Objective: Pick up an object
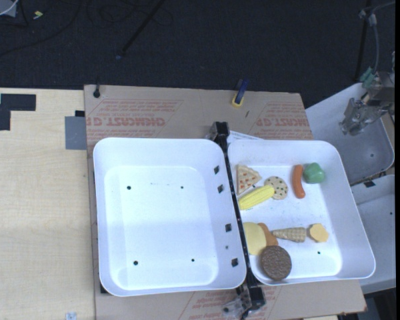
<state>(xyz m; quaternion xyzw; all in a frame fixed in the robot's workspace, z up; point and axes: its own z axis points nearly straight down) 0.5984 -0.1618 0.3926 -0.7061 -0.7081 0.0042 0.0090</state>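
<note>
Lying in the right bin (333, 199) are the toy food pieces, any of which may serve as the object to pick. Along the bin's left wall a tan wedge (248, 177) sits just above a yellow corn cob (257, 197), and a speckled cookie (276, 186) touches the cob's right end. To the right of the cookie an orange sausage (298, 181) stands lengthwise, with a green ball (313, 173) touching its upper right side. Nearer the front, a pale yellow block (252, 237) rests against the left wall, and a dark brown cookie (276, 262) lies just below it at the front rim. A ridged cone (290, 233) lies on its side between the block and a small yellow disc (318, 233).

The left bin (153, 155) adjoins the right bin, and black clips (221, 189) run along their shared edge. Both bins rest on a cardboard sheet (160, 112), which bears a blue and yellow clamp (239, 93) at its far edge. A light wooden bench (33, 212) extends to the left.

The gripper (361, 111) hangs beyond the right bin's far right corner, well apart from every piece; its state cannot be made out, and nothing is seen in its grasp.
</note>
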